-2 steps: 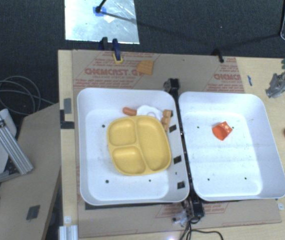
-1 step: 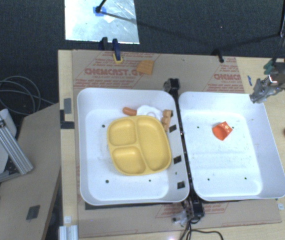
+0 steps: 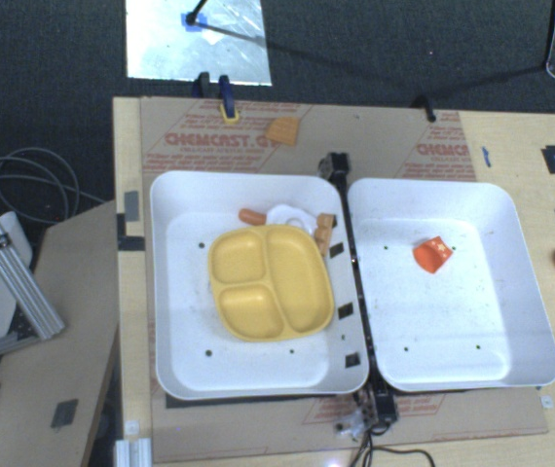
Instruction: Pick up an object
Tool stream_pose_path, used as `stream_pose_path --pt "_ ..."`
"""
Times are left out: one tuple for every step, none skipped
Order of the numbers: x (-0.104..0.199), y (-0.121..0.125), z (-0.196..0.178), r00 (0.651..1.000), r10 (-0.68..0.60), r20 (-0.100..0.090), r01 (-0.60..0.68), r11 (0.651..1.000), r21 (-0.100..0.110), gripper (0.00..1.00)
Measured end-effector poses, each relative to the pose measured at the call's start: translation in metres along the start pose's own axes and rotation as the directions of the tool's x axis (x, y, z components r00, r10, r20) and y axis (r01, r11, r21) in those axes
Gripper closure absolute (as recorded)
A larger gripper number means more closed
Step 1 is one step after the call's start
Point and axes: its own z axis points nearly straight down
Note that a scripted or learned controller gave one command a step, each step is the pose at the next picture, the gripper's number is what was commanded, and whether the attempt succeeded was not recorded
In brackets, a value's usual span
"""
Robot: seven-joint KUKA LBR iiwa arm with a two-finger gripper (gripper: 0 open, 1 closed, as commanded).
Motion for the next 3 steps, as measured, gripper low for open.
stream_pose_path --pt "0.003 -0.039 -0.179 1.000 -0.010 0.004 0.010 1.000 -0.017 1.00" --pt "0.004 -0.037 -0.168 1.000 -0.010 -0.002 0.010 1.000 0.001 0.00" --pt "0.076 -0.038 -0.041 1.000 -0.017 -0.008 0.017 1.000 0.013 0.00"
